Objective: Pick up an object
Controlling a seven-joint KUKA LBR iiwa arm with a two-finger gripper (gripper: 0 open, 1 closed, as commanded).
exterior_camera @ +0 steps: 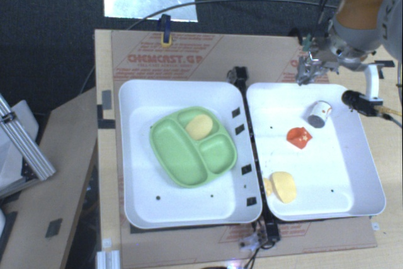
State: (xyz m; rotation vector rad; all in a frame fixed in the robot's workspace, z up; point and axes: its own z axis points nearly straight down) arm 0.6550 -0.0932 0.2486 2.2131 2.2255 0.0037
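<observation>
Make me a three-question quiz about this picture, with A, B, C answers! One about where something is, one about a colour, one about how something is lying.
1. Where is the green tray?
A. left bin
B. right bin
C. on the floor

2. What colour is the small thing in the middle of the right bin?
A. blue
B. red
C. black

3. How is the white cup?
A. standing upright
B. stacked on the tray
C. lying on its side

Answers: 1 A, the tray sits in the left bin. 2 B, it is red. 3 C, its open end faces sideways.

Green tray, red object, yellow pieces, white bins.
</observation>
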